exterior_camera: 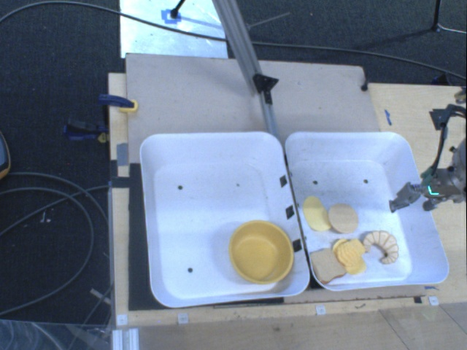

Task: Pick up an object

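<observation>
Just inside the frame's right side, the end effector (406, 196) hangs over the right rim of the right bin (343, 149), a small grey part pointing left toward the bin's interior with a green light glowing just behind it; whether it is released or clenched cannot be told at this size, and nothing is visible in its grip. Below and to the left of it, on the floor of that bin, lie the food-like pieces: a curled, striped shrimp-shaped piece (382, 246) is the nearest, near the bin's front right; a yellow ridged piece (351, 255) sits just beside it to the left, overlapping a tan bread slice (327, 265) at the bin's front left corner. Behind these, a round tan cracker (343, 218) touches a pale yellow oval slice (316, 214), both near the bin's left wall. Black clips join the two bins along their shared edge. Across it, the left bin (197, 159) holds a yellow bowl (261, 251), upright, in its front right corner. Both bins rest on a desk (190, 93) topped with a tan board, from which a grey pole (241, 42) slants up and away behind the bins. Dark carpet with looping cables (58, 203) lies to the left.
</observation>
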You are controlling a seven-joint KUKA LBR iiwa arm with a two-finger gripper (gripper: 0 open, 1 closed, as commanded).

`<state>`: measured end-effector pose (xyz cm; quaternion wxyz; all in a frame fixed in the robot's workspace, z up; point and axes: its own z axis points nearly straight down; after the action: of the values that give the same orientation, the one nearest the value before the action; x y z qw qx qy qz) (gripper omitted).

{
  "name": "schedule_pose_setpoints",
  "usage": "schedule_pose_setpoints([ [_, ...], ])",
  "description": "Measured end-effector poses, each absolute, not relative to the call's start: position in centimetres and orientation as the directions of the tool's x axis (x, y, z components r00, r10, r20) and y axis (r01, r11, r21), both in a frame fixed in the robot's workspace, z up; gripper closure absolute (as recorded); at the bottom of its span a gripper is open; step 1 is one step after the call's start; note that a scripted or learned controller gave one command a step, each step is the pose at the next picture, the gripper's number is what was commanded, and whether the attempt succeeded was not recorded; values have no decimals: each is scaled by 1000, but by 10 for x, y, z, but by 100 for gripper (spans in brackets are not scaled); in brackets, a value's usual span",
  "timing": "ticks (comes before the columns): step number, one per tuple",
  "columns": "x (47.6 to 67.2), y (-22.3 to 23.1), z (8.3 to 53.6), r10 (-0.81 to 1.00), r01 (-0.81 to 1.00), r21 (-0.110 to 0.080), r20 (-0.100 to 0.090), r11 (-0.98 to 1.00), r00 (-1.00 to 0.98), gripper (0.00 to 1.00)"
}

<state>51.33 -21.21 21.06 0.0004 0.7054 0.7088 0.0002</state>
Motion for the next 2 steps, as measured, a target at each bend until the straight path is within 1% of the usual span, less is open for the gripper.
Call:
schedule_pose_setpoints([
  [1, 514, -212, 211, 1000, 1000, 2, -1, 5, -5, 0],
  [2, 512, -212, 148, 1000, 1000, -3, 1, 1, -1, 0],
])
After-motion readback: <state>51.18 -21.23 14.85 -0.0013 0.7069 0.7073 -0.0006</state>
